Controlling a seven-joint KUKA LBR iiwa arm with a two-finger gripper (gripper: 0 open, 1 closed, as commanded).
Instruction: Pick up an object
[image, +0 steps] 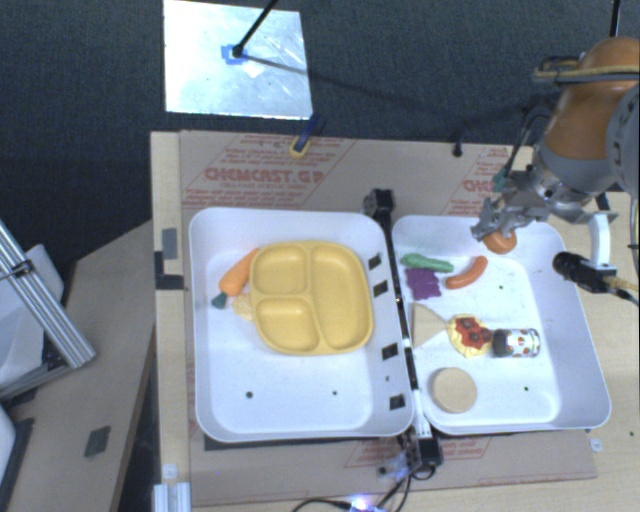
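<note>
We see two white bins side by side on a cardboard sheet printed in red; the lettering near the top reads roughly "CHEMCAST GP", and the smaller red print elsewhere is too blurred for us to read.

The left bin (215, 400) holds a yellow plate (305, 297) with three compartments. A carrot (237, 273) lies against the plate's left edge, its green end pointing down-left, and a pale scrap sits just beneath it, partly under the plate.

In the right bin (580, 390) we count several toy foods. A green pod (428, 262) lies near the upper left, with a purple piece (423, 284) just below it and a sausage (466, 272) just to their right. Lower down, a pizza slice (458, 332) points left, and a small can (516, 343) lies on its side touching the slice's right end; its label shows red and white, but we cannot read any words. A tan disc (453, 390) rests near the bin's lower left corner.

The arm (590, 120) comes in from the upper right. The gripper (497, 228) hangs over the right bin's top edge, and an orange object (500, 240) shows right at its tip. We cannot tell how far apart the jaws stand, nor whether they have hold of the orange object or merely sit above it.

Beyond the bins, a shiny square panel (238, 58) lies on the dark floor.
</note>
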